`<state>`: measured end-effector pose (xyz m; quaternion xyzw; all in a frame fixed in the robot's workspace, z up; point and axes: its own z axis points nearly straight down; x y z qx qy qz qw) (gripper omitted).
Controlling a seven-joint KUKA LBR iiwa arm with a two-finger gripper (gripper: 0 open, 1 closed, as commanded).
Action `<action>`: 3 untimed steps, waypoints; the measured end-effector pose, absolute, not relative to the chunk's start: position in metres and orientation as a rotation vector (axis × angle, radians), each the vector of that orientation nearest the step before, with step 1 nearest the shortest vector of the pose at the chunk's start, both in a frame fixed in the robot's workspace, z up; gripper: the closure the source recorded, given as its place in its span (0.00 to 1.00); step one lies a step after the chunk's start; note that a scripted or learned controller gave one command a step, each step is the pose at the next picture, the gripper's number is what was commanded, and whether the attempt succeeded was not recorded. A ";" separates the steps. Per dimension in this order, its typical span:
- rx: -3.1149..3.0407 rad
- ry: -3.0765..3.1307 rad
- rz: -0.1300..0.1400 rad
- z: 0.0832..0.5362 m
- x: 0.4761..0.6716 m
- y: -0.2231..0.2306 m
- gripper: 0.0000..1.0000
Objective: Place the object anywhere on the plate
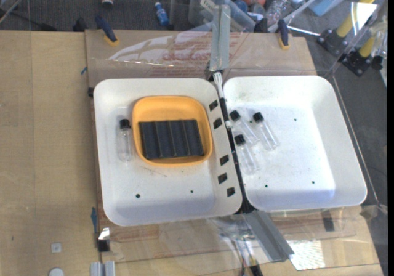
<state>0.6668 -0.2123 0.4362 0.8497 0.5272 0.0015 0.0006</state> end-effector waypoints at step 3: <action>2.649 1.685 0.005 0.436 0.667 -0.215 1.00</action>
